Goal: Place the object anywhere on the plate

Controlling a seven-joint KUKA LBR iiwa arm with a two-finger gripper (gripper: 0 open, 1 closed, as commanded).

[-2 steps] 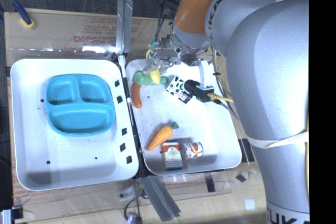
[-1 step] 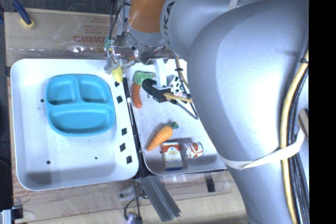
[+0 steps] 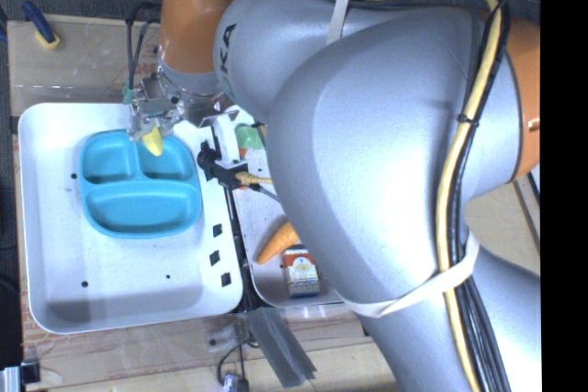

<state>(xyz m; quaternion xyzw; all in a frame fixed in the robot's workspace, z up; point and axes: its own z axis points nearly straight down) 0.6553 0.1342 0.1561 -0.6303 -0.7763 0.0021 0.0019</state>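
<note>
In the camera view you have the two-finger gripper poised over the blue three-compartment plastic plate, which sits in the upper half of the left white bin. Between its fingers you can see a small yellow object, pinched and hanging at the plate's top edge, over the divider between the two upper compartments; you cannot tell whether it touches the plate. The big grey arm covers most of the right white bin. Along that bin's left side you can make out a green item near the top, an orange carrot-shaped piece lower down, and a small red and white box just beside it near the bottom edge.
</note>
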